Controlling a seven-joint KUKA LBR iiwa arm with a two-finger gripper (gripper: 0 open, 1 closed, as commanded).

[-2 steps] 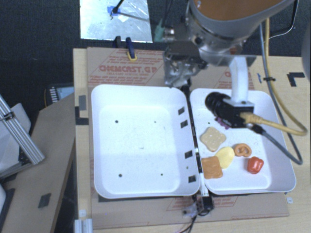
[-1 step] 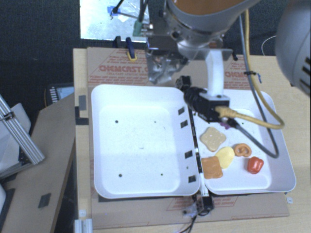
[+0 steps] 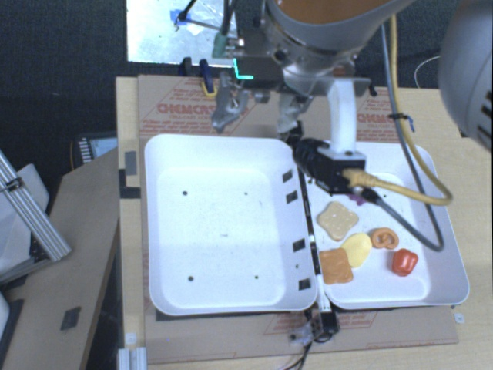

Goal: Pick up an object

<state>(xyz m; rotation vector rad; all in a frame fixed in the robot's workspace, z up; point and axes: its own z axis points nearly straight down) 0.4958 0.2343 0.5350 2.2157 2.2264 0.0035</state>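
five toy foods [image 3: 357, 249] sit at five o'clock in the right bin [image 3: 447, 280]. the pincer [image 3: 256, 116] hangs spread and empty at twelve o'clock. the grasp is not yet begun; next it should probably swing over the red piece [image 3: 404, 262] and descend.

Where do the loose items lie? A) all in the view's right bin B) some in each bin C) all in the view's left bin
A: the beige slice, yellow piece, orange block, orange ring and red piece all lie in the view's right bin.
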